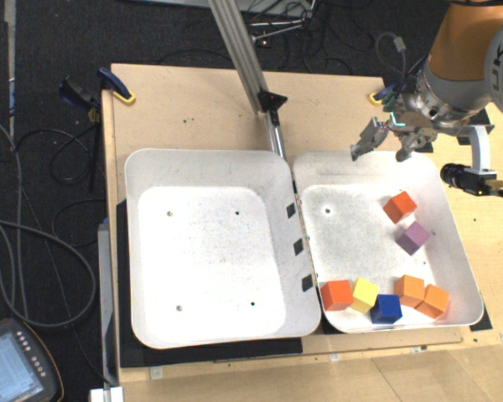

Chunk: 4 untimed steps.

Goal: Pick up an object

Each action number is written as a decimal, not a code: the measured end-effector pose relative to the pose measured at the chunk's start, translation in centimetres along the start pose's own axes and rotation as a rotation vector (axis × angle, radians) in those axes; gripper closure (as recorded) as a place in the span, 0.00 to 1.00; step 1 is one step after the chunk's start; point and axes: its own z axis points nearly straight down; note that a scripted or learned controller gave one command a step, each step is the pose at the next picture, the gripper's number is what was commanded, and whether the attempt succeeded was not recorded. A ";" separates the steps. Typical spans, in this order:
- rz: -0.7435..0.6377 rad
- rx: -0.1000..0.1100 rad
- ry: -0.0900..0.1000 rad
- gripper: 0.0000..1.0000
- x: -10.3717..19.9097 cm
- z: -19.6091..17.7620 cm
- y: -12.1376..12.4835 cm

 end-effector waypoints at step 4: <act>0.002 -0.001 -0.001 0.00 -0.5 17.0 0.5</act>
